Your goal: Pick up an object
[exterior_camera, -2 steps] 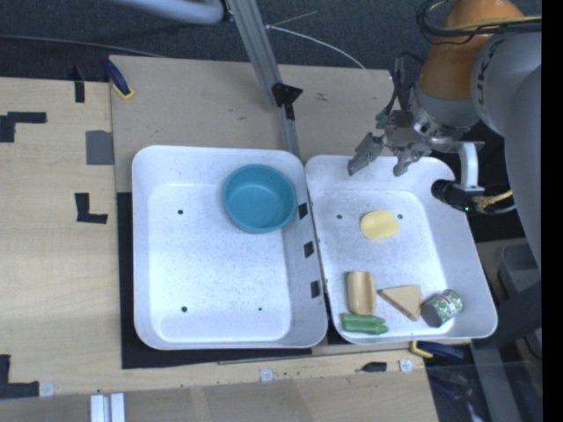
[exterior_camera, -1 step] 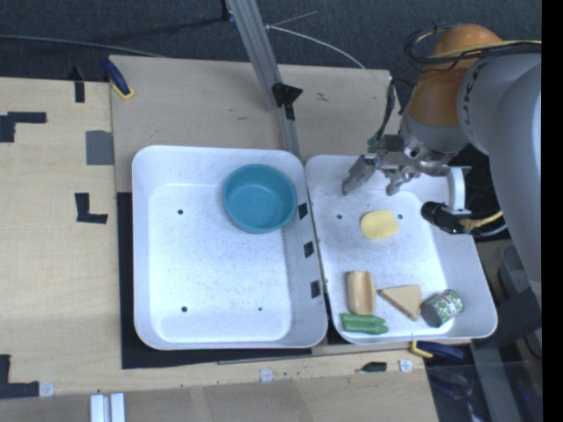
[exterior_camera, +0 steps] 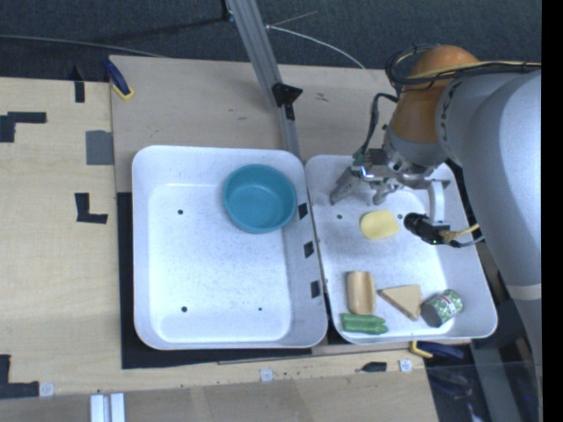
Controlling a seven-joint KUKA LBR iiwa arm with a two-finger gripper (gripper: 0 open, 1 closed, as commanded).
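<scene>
End effector [exterior_camera: 362, 189] hangs with fingers apart over far end of right bin [exterior_camera: 330, 236], holding nothing; nearest target, yellow round object [exterior_camera: 380, 225], lies just near-right of it, so centre over it, descend straight, close gently.

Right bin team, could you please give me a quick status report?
Claw open, above right bin, nothing held. Yellow object just below it, untouched. Blue bowl in left bin, no obstruction.
</scene>
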